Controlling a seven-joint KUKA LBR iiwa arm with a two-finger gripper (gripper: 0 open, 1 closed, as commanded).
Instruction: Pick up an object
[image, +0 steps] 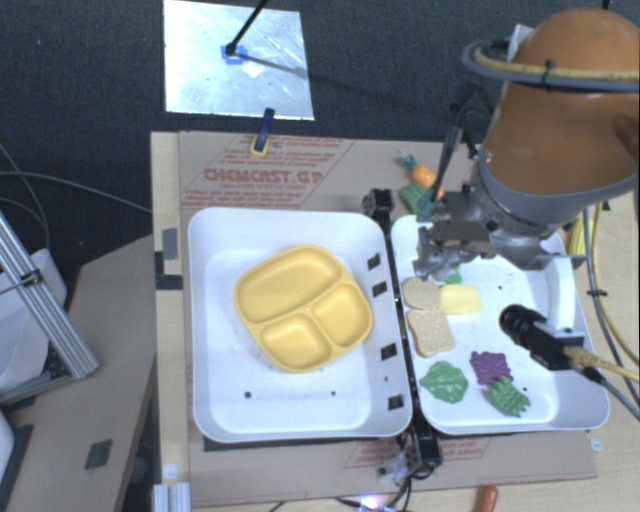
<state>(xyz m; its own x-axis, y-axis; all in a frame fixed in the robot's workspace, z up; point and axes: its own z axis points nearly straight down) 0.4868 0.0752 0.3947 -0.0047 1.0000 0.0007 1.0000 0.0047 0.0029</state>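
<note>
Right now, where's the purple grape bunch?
The grape bunch lies up front in the right bin, right of the lettuce leaf, above the spiky green toy.

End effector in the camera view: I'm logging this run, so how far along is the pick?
Done: the end effector is down in the right bin, just above a pale bread slice. In hand: no grasp I can confirm; nothing looks lifted. Left: grip and lift; the bread slice, yellow piece, lettuce and grapes all lie on the bin floor.
</note>
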